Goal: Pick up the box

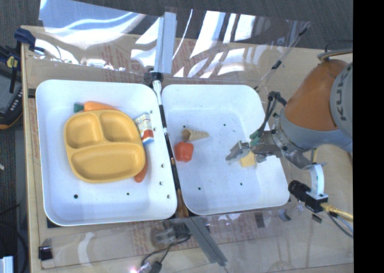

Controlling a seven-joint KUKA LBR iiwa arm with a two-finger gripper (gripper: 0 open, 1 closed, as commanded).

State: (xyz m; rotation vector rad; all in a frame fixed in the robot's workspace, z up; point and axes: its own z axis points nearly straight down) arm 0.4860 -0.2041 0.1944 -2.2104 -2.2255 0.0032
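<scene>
Small pale-yellow box (pixel 248 160) lies right of centre in frame, on floor of right white bin (pixel 210 197). Grey two-finger gripper (pixel 240 152) directly over it, touching upper-left edge. Finger state: cannot tell. Box not visibly grasped.

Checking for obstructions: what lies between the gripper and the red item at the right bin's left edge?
In the camera view, the stretch of right bin floor between the gripper and the red item is bare white; the ice-cream cone lies just above that line.
</scene>
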